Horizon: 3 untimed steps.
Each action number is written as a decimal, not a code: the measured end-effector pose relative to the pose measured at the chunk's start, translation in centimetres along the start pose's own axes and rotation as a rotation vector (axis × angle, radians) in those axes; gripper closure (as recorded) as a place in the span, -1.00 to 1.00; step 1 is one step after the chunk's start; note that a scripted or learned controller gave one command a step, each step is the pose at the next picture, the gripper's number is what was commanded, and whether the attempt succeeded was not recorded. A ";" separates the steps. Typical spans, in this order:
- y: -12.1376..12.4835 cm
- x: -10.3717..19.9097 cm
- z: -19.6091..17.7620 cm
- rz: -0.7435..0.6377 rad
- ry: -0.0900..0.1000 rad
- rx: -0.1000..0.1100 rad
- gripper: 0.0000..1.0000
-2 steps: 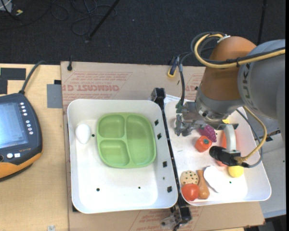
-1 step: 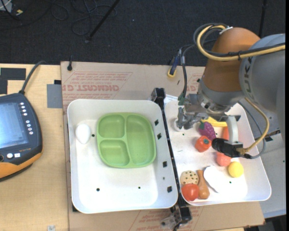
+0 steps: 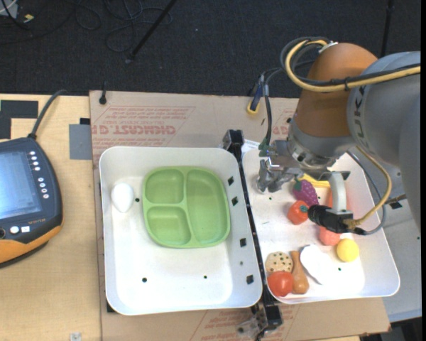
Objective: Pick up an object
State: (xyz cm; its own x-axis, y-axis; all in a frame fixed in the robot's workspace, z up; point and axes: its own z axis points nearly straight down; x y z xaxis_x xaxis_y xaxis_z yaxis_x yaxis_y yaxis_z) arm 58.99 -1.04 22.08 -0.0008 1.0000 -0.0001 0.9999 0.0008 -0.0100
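My gripper (image 3: pixel 268 182) hangs over the upper left part of the right bin (image 3: pixel 383 279), open, with nothing between its fingers. Just to its right lie a purple toy (image 3: pixel 307 190) and a red tomato (image 3: pixel 297 212). Further toward the front are a pink-red piece (image 3: pixel 327 237), a yellow lemon (image 3: pixel 347 250), a white piece (image 3: pixel 319 266), a cookie (image 3: pixel 278 262), an orange stick (image 3: pixel 299 273) and a second red tomato (image 3: pixel 280 283). The wrist hides part of the bin's back right.
The left bin (image 3: pixel 170 283) holds a green divided plate (image 3: pixel 185 207) and a white egg (image 3: pixel 122 196). A black divider (image 3: pixel 246 219) runs between the bins. A tablet-like pendant (image 3: pixel 14 197) lies on the bench at the far left.
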 end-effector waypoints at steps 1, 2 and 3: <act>-0.6 0.6 -1.2 -0.001 0.000 -0.002 1.00; -1.0 0.5 -1.3 0.001 0.000 0.000 1.00; -0.6 0.5 -1.1 0.000 0.000 -0.002 1.00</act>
